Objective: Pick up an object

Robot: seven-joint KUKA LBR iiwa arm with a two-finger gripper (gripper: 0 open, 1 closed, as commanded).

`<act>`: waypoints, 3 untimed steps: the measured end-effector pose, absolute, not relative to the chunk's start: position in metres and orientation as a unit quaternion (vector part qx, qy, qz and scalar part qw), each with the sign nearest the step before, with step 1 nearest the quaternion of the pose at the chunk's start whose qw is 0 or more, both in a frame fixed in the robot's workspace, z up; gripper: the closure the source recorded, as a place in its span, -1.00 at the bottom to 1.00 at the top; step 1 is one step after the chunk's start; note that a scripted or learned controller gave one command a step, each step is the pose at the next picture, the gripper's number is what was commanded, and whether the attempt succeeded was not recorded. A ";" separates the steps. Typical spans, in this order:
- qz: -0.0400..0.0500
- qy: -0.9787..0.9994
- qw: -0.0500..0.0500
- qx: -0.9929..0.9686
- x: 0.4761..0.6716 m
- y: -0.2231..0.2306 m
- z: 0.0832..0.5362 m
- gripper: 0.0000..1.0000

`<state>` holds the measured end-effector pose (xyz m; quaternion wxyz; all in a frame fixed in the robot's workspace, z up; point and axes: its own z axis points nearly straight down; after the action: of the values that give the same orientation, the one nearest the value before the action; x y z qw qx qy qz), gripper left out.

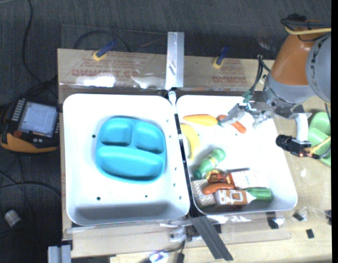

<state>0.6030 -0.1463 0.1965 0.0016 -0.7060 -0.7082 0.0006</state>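
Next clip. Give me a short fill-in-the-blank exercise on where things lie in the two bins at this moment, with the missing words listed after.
1. The blue divided tray lies in the ____ bin.
2. The yellow banana lies against the ____ wall of the right bin.
3. The gripper is over the ____ bin, near its far wall.
4. The green bottle lies in the same bin as the ____.

Missing words: left; left; right; banana
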 end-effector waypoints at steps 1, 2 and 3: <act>0.003 -0.692 0.000 -0.721 0.645 -0.179 0.106 -1.00; 0.004 -0.693 -0.001 -0.721 0.645 -0.178 0.115 1.00; 0.001 -0.692 0.002 -0.722 0.591 -0.088 0.183 1.00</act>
<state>0.5911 -0.0876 0.1829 0.0017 -0.7222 -0.6917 0.0006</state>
